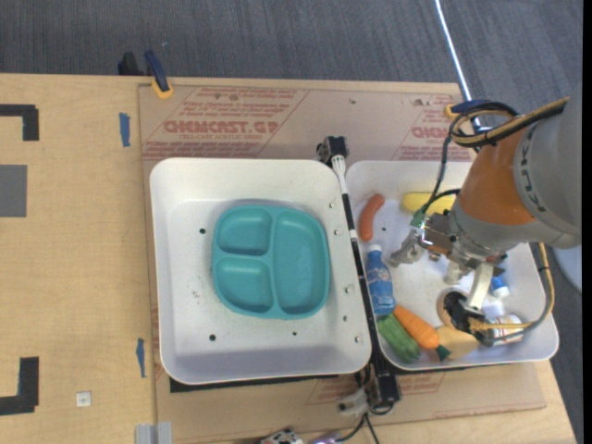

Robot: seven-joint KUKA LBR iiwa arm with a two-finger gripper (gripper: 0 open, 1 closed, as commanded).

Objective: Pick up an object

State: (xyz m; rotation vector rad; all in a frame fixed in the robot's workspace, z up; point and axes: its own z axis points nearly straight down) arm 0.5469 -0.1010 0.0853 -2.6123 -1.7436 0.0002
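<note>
My gripper (pixel 442 251) hangs low over the middle of the right bin (pixel 546 340), under the grey arm with its orange band. Around it lie an orange-red sausage (pixel 370 215) at the bin's back left, a yellow piece (pixel 416 200) just behind the gripper, and a blue bottle (pixel 377 283) along the left wall. At the front are an orange carrot (pixel 418 327), a green vegetable (pixel 399 339) and a tan piece (pixel 458 343). A small white and blue object (pixel 499 294) lies to the right, partly hidden by the arm. I see nothing held.
The left bin (pixel 176 248) holds a teal divided plate (pixel 271 259). A black and white divider clamp (pixel 333 151) sits where the two bins meet at the back. Both bins rest on a cardboard sheet (pixel 231 118) on the wooden bench.
</note>
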